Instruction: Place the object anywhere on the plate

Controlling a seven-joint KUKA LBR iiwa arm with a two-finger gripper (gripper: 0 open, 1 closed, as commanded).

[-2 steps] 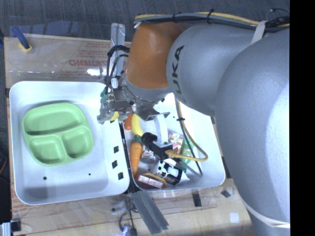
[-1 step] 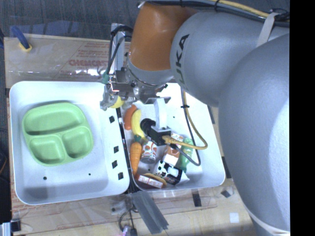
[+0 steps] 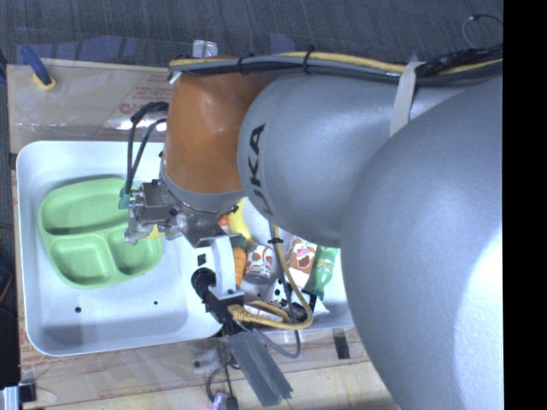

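Low down, the gripper sits over the right edge of the green plate, by its small right compartment. Whether it is spread or closed cannot be told. Behind it, the orange band and the bulky grey arm stretch away to the plate's right, with the wrist bent downward. The plate lies in the left bin. Apart from the gripper, to the plate's right, a yellow piece, a small can and a green packet lie together in the right bin, under the arm. Which of them is the task's object cannot be told.
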